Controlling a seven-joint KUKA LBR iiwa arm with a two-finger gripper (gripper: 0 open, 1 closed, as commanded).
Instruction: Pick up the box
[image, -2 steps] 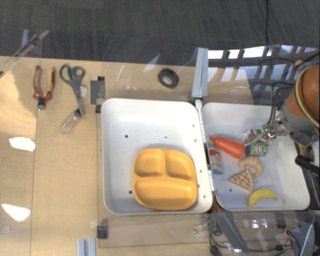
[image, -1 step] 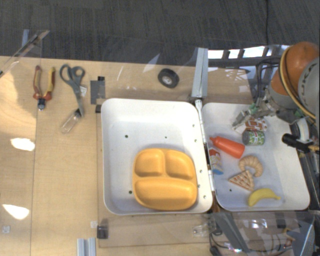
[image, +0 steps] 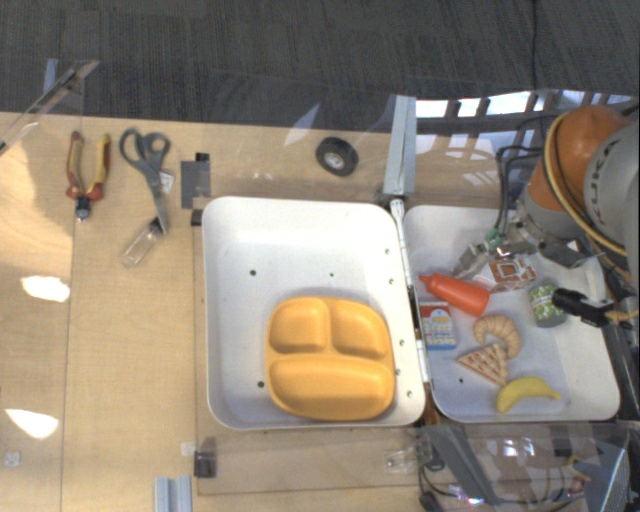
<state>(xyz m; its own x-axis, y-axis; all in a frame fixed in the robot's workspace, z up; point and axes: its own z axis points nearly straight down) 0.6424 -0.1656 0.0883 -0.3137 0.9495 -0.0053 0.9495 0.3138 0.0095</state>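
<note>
The yellow tray (image: 328, 358) sits far left of the pincer (image: 484, 256), in the other bin. Pincer hangs low over the right bin (image: 440, 225), its grip I cannot tell. The small box (image: 437, 327) lies just below-left, beside the orange bottle (image: 457, 293).

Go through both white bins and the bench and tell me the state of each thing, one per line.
Yellow three-compartment tray: flat in the left bin, right way up.
Small printed box: lying against the right bin's left wall.
Orange carrot-shaped toy: on its side.
Yellow banana: lying flat.
Grey-handled scissors: closed, on the bench.
Red-handled pliers: closed.
</note>
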